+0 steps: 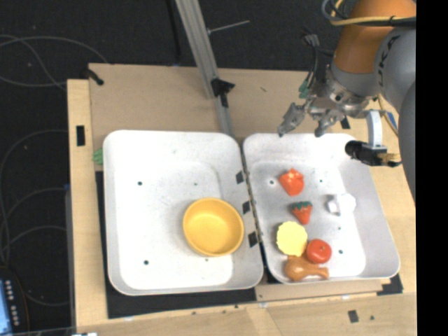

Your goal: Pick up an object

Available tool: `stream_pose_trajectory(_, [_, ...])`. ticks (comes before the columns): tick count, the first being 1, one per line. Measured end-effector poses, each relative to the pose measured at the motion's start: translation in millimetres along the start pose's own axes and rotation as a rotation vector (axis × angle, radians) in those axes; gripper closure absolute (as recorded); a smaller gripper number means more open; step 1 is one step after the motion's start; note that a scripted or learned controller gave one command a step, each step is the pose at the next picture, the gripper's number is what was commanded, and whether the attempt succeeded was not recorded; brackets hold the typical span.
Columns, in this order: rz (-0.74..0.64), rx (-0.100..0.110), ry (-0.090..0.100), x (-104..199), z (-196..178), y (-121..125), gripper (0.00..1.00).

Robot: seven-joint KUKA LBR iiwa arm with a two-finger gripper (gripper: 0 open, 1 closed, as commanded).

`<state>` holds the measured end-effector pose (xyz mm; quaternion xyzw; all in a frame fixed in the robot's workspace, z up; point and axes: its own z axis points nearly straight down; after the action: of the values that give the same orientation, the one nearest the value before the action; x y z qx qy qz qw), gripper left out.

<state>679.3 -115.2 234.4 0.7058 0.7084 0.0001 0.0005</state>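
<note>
Two white bins (175, 142) sat on the desk (154, 89) as the gripper (306, 126), fingers spread and empty, hovered above a drumstick (304, 269) lying left-right.

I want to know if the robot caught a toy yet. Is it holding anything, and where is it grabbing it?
Nothing is held. The gripper hangs open above the far edge of the right bin, with only air between its fingers.
</note>
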Motion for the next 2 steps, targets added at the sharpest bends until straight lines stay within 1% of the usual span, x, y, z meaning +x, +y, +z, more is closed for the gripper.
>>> stream_pose_trajectory(1, [0.0, 0.0, -0.001, -1, 0, 0, 0.0])
stream_pose_trajectory(2, [0.004, 0.005, -0.003, -4, 63, 0, 0.0])
